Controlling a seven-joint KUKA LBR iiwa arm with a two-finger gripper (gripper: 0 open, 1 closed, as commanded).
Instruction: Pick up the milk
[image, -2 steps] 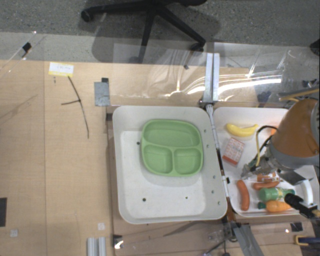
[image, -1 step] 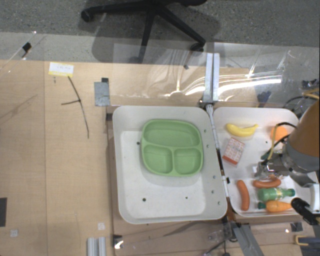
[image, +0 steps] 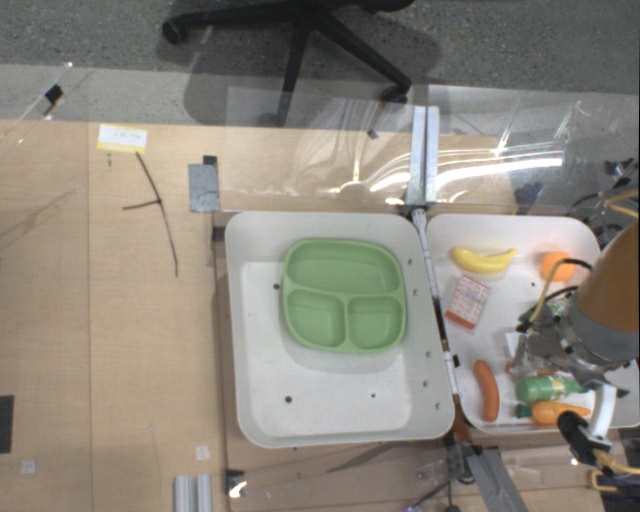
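two shallow white bins sit side by side on the wooden bench. the left bin (image: 250, 400) carries a green divided plate (image: 345, 308) with three compartments, lying flat toward the bin's upper middle. the right bin (image: 520, 235) bears the loose items: a yellow banana (image: 484, 260) near its upper left, and just below that a small carton with a red and white pattern (image: 467, 301), lying flat and slightly tilted, which looks like the milk. it lies apart from the arm, with bare bin floor between them. a reddish sausage (image: 487, 389) lies lengthwise near the bin's lower left edge. an orange piece (image: 554, 265) sits toward the upper right, partly behind the arm. the arm (image: 612, 310) reaches in from the right, its orange band over the bin's right side, and the gripper (image: 545, 352) hangs low over the bin's lower right area, above a green bottle (image: 547, 387) lying on its side and an orange carrot-like piece (image: 551, 411) just beside it. whether the pincer is released or clenched, i cannot tell from this angle; the metal parts and cables blur together there.
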